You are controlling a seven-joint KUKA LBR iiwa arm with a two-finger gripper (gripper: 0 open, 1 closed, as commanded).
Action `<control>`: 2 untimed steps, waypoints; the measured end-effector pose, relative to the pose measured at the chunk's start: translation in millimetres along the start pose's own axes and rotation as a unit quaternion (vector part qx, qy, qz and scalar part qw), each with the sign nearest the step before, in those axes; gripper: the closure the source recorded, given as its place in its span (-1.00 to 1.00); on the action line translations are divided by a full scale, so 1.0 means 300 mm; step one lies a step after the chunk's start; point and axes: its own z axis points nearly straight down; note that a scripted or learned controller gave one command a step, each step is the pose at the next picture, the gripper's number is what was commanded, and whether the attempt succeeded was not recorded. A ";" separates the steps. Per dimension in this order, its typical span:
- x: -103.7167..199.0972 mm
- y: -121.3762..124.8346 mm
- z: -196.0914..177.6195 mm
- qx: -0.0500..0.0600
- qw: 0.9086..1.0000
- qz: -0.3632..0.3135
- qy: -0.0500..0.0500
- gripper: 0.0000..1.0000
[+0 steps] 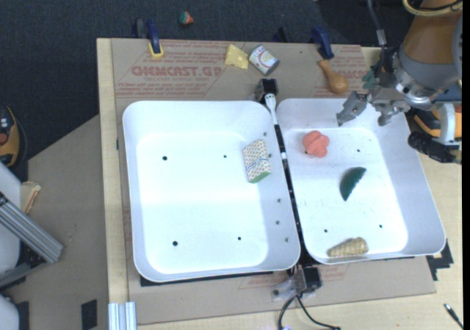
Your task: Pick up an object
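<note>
The arm (433, 20) enters from the upper right of the frame, its orange band above the grey wrist. Its gripper (371, 109) hangs over the top edge of the right bin (411, 196), with the two fingers (351, 109) spread apart and nothing between them, so the tool is open and carries no object.

Inside the right bin lie three things, well apart from each other. A pinkish-orange lump (316, 143) sits in the bin's upper left part, below and to the left of the gripper and not touching it. A dark green piece (352, 181) lies near the bin's middle. A tan, ridged object (347, 248) rests near the bottom edge.

The left bin (183, 203) holds a patterned pale packet (256, 160), close to its right wall in the upper right part.

On the brown board (183, 67) above the bins, toward the top centre of the frame, lie a yellow wedge (236, 57) and just beside it a small white box (264, 59). An orange-brown object (333, 77) lies on the board above the right bin, left of the gripper. A tiny coloured item (186, 18) lies on the dark floor at upper left
</note>
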 end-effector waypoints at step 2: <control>0.142 0.119 0.308 -0.001 1.000 -0.001 0.000 1.00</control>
